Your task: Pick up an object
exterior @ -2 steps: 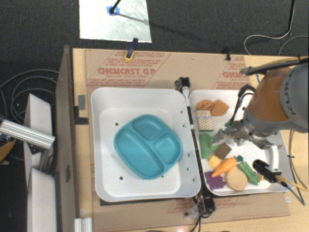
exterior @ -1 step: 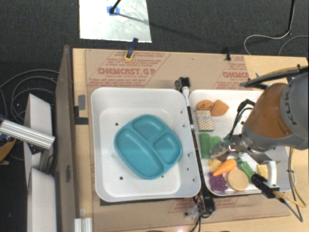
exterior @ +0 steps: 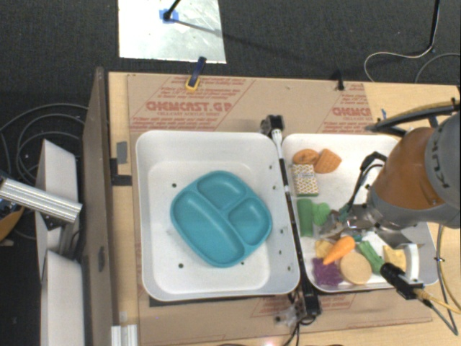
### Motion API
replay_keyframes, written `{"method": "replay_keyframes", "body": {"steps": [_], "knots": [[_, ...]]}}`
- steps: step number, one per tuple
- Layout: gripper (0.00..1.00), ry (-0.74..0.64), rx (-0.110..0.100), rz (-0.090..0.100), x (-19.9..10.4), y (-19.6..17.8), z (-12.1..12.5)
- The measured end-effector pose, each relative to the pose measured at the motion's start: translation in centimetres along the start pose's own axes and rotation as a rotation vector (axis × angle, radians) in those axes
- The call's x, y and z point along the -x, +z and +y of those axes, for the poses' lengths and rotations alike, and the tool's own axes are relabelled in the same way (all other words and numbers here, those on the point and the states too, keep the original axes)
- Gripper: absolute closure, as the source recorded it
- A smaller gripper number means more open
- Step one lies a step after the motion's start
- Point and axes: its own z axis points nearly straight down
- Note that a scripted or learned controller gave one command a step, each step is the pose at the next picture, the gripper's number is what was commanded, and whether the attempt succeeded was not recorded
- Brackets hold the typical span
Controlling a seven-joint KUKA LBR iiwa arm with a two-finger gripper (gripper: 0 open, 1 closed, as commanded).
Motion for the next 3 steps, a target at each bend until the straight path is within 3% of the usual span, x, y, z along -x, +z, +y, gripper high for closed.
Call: {"method": "replay_keyframes", "body": {"steps": [1, 2, 3], "knots": [[0.00, -0.005, 0.006, -0.003, 1.6, -0.1, 5.7], [0.00, -0.008, 0.012, -0.004, 3.4, -0.2, 15.7], [0.00, 0.000, -0.004, 0.001, 2.4, 0.0, 9.1]]}}
